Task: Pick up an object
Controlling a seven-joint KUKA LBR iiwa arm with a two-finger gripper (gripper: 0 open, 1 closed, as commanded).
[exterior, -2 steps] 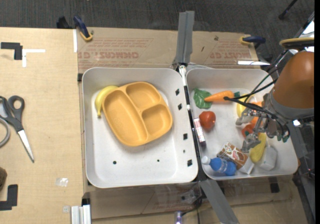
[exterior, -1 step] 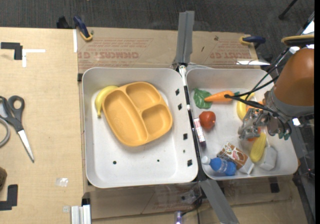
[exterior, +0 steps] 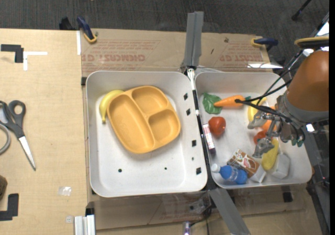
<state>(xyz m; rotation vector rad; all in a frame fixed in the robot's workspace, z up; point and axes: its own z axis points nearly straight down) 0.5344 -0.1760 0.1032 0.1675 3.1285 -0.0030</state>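
My gripper (exterior: 264,140) hangs low over the right part of the right bin (exterior: 230,79), among the toys there. Its metal fingers sit just above a yellow piece (exterior: 268,159) and beside an orange piece (exterior: 259,136). Nothing shows clearly between the fingers. Farther left in that bin lie a carrot with green leaves (exterior: 226,101), a red tomato (exterior: 216,125), a marker (exterior: 208,138), a brown snack packet (exterior: 244,163) and a blue bottle (exterior: 233,175). A yellow item (exterior: 255,114) sits partly under the cables.
The left bin (exterior: 104,176) holds a yellow divided plate (exterior: 142,119) with a banana (exterior: 107,102) tucked behind its left edge. Scissors (exterior: 18,129) lie on the wooden bench to the far left. A pale cup-like piece (exterior: 281,167) rests in the right bin's front right corner.
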